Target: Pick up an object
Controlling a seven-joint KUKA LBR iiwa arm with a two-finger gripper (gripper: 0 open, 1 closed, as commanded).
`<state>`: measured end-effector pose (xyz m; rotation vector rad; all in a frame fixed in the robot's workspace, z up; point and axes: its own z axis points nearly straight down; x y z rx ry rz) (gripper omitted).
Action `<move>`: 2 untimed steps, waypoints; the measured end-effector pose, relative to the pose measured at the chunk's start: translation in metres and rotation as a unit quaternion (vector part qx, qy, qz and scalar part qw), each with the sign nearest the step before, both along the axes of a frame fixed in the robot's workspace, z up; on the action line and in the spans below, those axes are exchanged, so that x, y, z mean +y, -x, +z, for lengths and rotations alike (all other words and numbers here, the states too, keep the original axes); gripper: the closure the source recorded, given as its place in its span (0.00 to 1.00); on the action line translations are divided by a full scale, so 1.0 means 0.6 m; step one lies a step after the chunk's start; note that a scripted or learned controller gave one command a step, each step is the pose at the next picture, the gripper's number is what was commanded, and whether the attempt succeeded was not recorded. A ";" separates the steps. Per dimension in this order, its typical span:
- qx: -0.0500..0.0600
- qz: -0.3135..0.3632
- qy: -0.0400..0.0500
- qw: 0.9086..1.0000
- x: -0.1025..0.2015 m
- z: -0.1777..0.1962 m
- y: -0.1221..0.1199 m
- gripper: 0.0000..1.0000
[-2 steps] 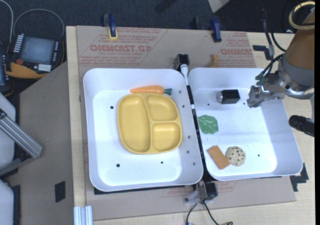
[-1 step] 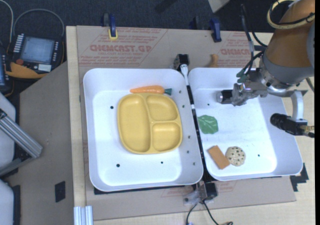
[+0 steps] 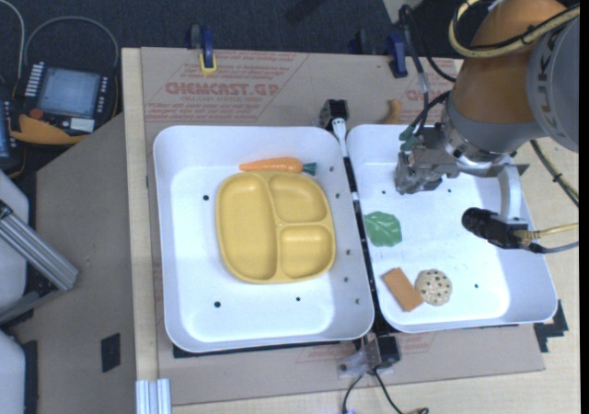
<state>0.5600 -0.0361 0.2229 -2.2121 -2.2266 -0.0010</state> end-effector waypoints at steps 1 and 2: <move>0.000 0.000 0.000 1.000 0.092 0.018 0.017 1.00; 0.001 0.000 0.000 1.000 0.177 -0.001 0.047 1.00</move>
